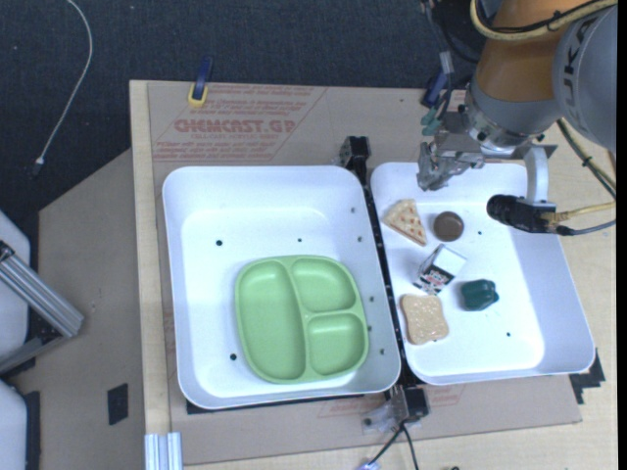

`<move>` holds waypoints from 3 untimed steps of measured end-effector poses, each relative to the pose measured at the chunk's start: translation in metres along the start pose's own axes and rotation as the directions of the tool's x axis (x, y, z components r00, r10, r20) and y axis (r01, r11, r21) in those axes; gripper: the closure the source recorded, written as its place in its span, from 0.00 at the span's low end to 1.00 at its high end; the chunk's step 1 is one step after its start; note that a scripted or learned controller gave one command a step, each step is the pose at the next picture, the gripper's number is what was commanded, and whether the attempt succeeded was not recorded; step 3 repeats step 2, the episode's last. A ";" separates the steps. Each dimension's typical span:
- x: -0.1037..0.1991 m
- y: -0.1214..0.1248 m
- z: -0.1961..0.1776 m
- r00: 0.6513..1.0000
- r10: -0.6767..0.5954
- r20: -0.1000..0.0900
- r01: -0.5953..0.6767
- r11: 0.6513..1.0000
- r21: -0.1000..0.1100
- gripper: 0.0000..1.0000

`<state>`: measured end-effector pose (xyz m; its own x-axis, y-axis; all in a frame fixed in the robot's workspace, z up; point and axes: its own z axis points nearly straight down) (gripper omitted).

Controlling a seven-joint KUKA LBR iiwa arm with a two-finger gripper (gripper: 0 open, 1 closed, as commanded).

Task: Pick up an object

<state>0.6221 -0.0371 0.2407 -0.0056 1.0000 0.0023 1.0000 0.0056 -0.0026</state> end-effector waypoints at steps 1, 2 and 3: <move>0.060 -0.009 -0.002 1.000 -0.001 0.000 0.001 1.000 0.000 1.00; 0.110 -0.019 0.001 1.000 0.000 0.000 0.000 1.000 0.001 1.00; 0.110 -0.019 0.001 1.000 0.000 0.000 0.000 1.000 0.001 1.00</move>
